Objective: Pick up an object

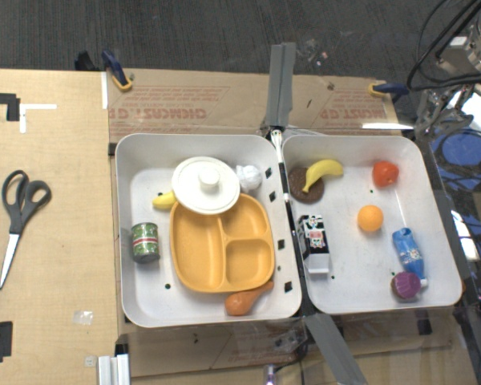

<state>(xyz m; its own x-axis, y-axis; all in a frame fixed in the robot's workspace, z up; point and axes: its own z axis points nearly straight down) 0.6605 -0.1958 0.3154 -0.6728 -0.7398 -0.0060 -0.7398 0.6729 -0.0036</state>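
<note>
- A pair of black-handled scissors (22, 203) lies on the bare wooden table (56, 295), well left of both bins.
- In the left bin (121, 215), a small green can (145, 241) stands near the left wall.
- A small yellow piece (163, 200) peeks out from under a round white lid (206, 184).
- The lid overlaps the top edge of a yellow divided tray (222, 247). A crumpled white item (249, 176) sits just beside the lid on its right.
- An orange-brown carrot-shaped piece (242, 301) lies against the tray's lower edge.
- In the right bin (434, 215), a black-and-white box (313, 243) lies along the left wall.
- A banana (324, 171) rests on a dark round piece (299, 184) at the upper left.
- An orange ball (370, 218) sits mid-bin, with a red ball (386, 173) above it.
- A blue bottle (407, 249) lies near the right wall, touching a purple round item (406, 285) below it.
- The tool's state cannot be told.
</note>
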